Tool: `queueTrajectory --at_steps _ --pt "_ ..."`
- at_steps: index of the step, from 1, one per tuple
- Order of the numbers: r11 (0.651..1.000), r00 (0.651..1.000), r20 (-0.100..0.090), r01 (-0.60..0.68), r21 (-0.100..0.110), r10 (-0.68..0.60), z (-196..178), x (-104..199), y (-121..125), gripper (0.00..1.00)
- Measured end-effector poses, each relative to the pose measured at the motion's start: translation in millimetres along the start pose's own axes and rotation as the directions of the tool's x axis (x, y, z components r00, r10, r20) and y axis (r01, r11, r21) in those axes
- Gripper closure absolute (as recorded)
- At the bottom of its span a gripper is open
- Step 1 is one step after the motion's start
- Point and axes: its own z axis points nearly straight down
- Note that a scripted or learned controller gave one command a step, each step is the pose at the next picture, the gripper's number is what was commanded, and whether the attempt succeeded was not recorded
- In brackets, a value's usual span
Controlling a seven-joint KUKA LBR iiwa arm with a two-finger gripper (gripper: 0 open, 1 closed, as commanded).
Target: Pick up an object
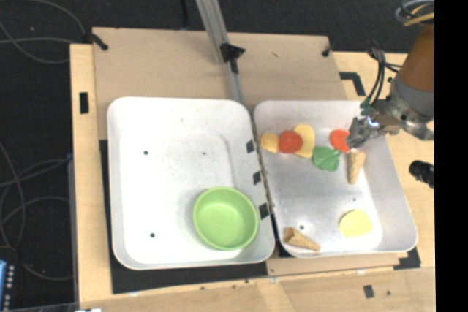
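The right bin holds several small toy foods. A red piece lies between an orange-yellow piece and a yellow piece. A green piece sits beside a small red-orange piece. A tan cone lies just right of them. A pale yellow disc and another tan cone rest near the front. My gripper hangs low at the bin's right side, just above the first cone and next to the red-orange piece.
A green bowl sits in the front right corner of the left bin. A metal pole rises behind the bins. Black cables lie on the dark floor to the left.
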Motion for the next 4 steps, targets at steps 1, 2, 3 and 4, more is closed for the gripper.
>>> queueTrajectory --at_steps 1,2,3,4 --pt "1.000 1.000 -0.003 0.004 0.004 -0.004 -12.0 52.6 -2.1 1.00" --pt "1.000 1.000 -0.003 0.004 0.005 -0.004 -14.9 100.7 -5.4 1.00" --pt "1.000 1.000 -0.003 0.005 0.004 -0.005 -24.5 153.8 8.2 1.00" --pt "1.000 1.000 -0.002 0.003 0.007 -0.003 -13.4 203.5 14.3 1.00"
